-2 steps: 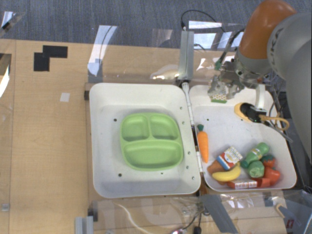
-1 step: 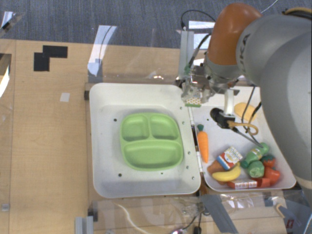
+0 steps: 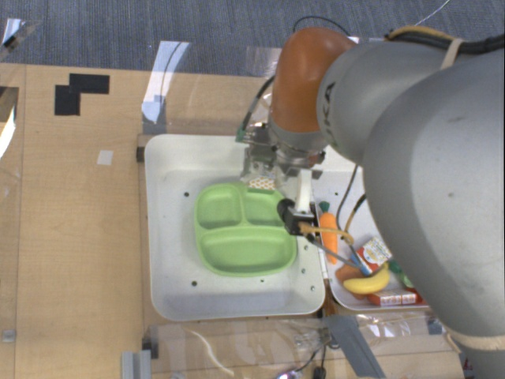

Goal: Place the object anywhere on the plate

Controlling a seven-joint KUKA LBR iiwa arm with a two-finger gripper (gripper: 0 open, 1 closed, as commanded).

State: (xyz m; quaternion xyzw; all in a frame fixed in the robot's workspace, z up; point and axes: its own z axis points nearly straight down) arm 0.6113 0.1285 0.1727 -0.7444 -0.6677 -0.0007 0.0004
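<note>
A light green divided plate (image 3: 237,251) lies in the left white bin (image 3: 170,235). My gripper (image 3: 263,180) hangs below the orange-banded wrist, over the plate's far right corner, with a small speckled piece at its tip just above the rim. A black piece (image 3: 289,216) sits at the plate's right edge; I cannot tell whether it belongs to the gripper or is a loose object. The arm hides much of the right bin.
Along the left edge of the right bin (image 3: 335,290) lie an orange carrot (image 3: 329,232), a yellow banana (image 3: 369,283), a red and white packet (image 3: 374,253) and a red item (image 3: 392,298). The wall between the bins runs beside the plate.
</note>
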